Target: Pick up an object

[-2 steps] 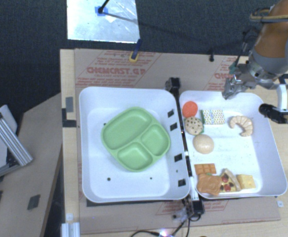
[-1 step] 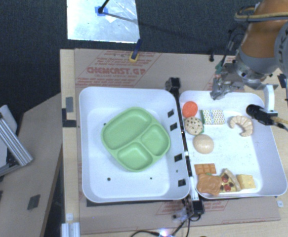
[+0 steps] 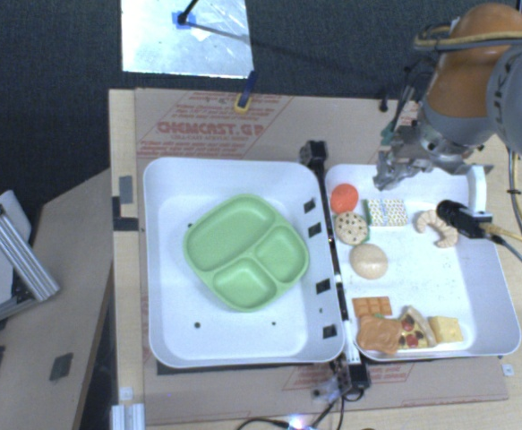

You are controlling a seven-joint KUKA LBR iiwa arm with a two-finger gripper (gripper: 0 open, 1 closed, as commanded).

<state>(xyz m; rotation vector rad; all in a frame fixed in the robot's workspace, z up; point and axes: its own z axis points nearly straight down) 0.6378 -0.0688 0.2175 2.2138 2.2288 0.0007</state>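
The right bin (image 3: 489,280) holds several toy foods: a red tomato (image 3: 344,196), a chocolate-chip cookie (image 3: 351,228), a white-and-green patterned cracker (image 3: 386,211), a pale croissant (image 3: 437,226), a beige bun (image 3: 368,261), an orange waffle (image 3: 372,306), a pizza slice (image 3: 412,328), a yellow cheese wedge (image 3: 447,330) and a brown pastry (image 3: 378,335). My gripper (image 3: 386,178) hangs over the bin's far edge, just above the patterned cracker and to the right of the tomato. Nothing shows in its grasp.
The left bin (image 3: 166,330) bears a green divided plate (image 3: 245,252). A black divider (image 3: 325,240) with clips runs between the two bins. A shiny metal sheet (image 3: 186,23) lies beyond the bench.
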